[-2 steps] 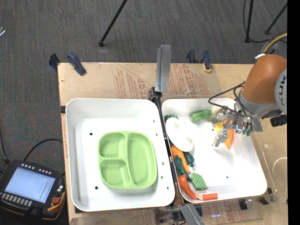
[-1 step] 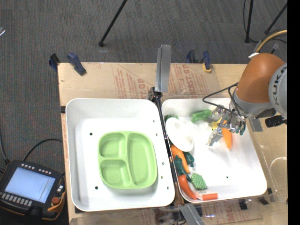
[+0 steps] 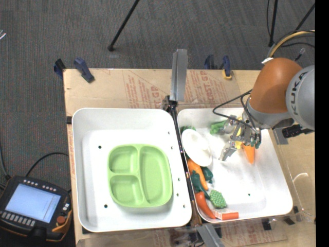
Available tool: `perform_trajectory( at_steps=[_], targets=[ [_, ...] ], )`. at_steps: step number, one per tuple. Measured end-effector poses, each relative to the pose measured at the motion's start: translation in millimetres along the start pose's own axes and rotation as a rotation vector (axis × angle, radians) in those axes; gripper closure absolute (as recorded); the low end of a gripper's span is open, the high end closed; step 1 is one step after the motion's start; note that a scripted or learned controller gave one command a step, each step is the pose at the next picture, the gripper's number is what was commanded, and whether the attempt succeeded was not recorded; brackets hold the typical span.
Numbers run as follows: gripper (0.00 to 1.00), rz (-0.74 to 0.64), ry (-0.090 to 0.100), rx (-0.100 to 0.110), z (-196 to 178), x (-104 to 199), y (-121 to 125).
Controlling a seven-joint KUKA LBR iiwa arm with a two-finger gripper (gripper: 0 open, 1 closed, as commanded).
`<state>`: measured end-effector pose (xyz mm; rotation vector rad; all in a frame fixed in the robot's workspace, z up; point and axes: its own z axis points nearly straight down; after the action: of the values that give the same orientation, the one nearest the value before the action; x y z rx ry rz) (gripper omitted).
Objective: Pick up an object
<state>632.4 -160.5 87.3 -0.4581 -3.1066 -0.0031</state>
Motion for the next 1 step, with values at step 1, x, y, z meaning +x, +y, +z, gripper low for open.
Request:
perform_trajectory(
  at_steps=[1],
  targets=[
    [0.00, 0.021, -0.002, 0.001, -0.2, 39.0, -25.0]
  ],
)
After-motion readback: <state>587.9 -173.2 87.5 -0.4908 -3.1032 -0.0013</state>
